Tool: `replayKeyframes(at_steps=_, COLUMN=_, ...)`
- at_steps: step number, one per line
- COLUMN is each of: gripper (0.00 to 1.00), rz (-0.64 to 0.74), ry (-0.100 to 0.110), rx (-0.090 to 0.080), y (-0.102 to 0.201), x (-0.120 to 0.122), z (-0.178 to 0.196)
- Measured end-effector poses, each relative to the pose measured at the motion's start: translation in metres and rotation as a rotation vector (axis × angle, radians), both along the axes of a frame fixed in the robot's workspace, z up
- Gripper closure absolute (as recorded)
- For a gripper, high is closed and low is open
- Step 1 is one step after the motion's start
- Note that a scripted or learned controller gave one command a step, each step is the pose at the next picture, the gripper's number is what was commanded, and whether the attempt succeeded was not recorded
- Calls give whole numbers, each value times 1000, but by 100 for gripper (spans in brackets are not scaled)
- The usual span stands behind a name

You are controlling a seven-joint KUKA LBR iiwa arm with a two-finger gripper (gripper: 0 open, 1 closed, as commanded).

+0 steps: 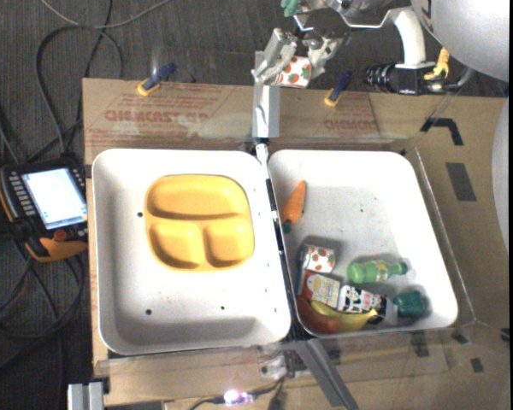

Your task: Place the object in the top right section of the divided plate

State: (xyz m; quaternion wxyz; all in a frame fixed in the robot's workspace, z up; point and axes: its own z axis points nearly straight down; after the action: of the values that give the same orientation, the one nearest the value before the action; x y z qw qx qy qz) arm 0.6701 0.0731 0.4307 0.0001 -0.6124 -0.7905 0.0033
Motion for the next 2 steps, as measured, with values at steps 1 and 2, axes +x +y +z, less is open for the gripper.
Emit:
replayKeyframes(at_steps=1, gripper=100, rz=38, ry=1, rx=1, y=73, x=0, z=-1)
replayKeyframes(at_steps=2, gripper=100, rz=107, ry=2, rx=1, y=141, x=0, z=-1)
